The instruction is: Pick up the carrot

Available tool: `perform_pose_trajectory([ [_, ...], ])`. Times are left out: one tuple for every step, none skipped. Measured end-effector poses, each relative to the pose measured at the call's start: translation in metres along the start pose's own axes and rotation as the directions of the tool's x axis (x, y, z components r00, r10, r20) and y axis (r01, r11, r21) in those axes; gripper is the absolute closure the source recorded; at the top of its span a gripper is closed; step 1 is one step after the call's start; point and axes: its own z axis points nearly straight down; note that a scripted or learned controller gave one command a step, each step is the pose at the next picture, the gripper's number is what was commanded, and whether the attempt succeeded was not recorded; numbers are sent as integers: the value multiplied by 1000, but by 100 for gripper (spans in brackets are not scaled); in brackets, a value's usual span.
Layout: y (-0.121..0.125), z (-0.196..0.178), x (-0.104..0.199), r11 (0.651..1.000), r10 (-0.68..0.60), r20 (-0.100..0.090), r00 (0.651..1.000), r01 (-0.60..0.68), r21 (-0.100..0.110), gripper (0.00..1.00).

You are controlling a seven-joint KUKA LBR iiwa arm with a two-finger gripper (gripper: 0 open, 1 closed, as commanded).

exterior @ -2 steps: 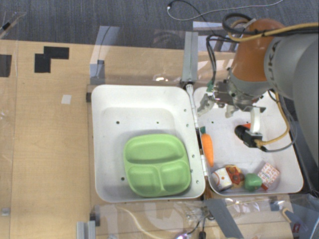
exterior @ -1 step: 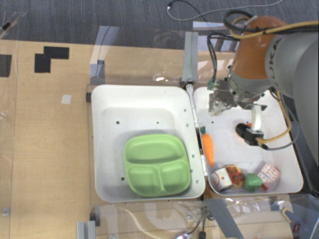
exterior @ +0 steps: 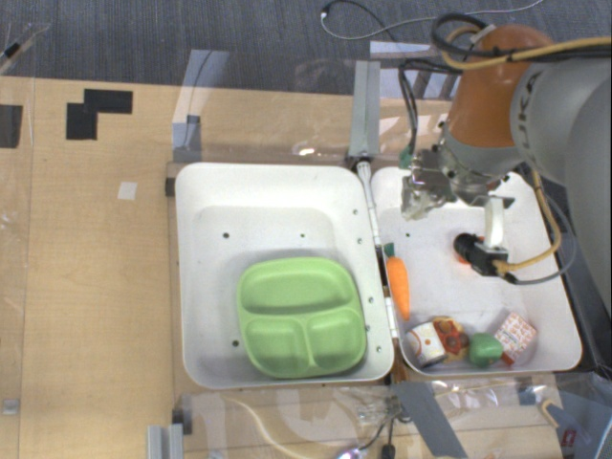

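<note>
Overhead view of a bench carrying two shallow white bins side by side. The carrot [exterior: 398, 287] lies in the right bin [exterior: 564, 347], pressed lengthwise along that bin's left wall, about midway down it, with its green tip pointing toward the far edge. That snug position against the wall probably leaves little room for a finger on that side.

The arm's gripper [exterior: 424, 197] hangs over the right bin's far left corner, apart from the carrot and nearer the far edge. Whether it is released or clenched cannot be told from this angle; nothing can be seen in its grasp.

Along the right bin's near edge sit a small can [exterior: 426, 341], a green toy vegetable [exterior: 485, 350] and a small patterned box [exterior: 516, 333]. The left bin [exterior: 210, 199] holds a green divided plate [exterior: 301, 316] near its near edge.
</note>
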Motion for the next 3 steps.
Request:
perform_pose_trajectory([
  [0,0,0,1000,0,0,1000,0,0,0],
  [-59,16,5,1000,-18,2,1000,18,-2,0],
  [-84,16,26,1000,31,1,1000,-31,-1,0],
])
